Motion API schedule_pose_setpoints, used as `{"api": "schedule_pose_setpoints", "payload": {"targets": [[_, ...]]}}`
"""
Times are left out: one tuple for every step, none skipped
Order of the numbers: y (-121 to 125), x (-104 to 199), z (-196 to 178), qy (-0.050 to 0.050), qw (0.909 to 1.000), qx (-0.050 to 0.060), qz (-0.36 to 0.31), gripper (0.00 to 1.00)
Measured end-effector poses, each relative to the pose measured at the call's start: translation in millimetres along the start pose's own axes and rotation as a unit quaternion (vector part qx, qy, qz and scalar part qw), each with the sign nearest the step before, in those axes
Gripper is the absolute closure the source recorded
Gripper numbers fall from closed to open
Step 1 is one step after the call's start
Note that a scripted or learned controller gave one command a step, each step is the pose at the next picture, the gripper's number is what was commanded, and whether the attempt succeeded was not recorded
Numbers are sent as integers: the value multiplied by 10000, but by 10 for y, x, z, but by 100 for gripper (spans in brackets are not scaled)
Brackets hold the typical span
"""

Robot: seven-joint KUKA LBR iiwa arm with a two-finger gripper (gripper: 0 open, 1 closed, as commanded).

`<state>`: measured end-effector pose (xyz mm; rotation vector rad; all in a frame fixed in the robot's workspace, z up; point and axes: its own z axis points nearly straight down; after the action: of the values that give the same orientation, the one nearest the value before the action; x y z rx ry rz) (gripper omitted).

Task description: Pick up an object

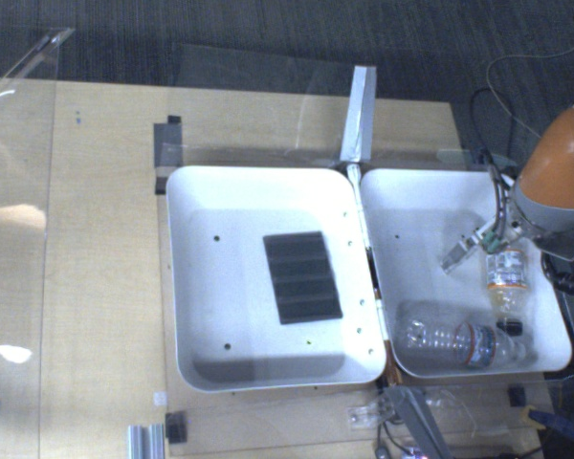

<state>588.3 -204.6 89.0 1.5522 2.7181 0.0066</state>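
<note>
Claw (pixel 478 247) above small bottle (pixel 506 277)

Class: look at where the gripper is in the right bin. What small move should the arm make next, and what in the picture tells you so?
Probably lower the gripper straight down onto the small clear bottle just beneath it. The right bin also holds a large clear bottle lying along its near wall, farther off.

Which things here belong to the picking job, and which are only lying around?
Job:
- gripper, over the right bin
- small bottle beside it
- large clear bottle lying along the right bin's near wall
- black ridged block in the left bin

Lying around:
- cables at right
- metal divider post
</note>
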Motion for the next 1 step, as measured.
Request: {"api": "schedule_pose_setpoints", "payload": {"targets": [[200,218,-275,13,9909,5,-1343,0]]}}
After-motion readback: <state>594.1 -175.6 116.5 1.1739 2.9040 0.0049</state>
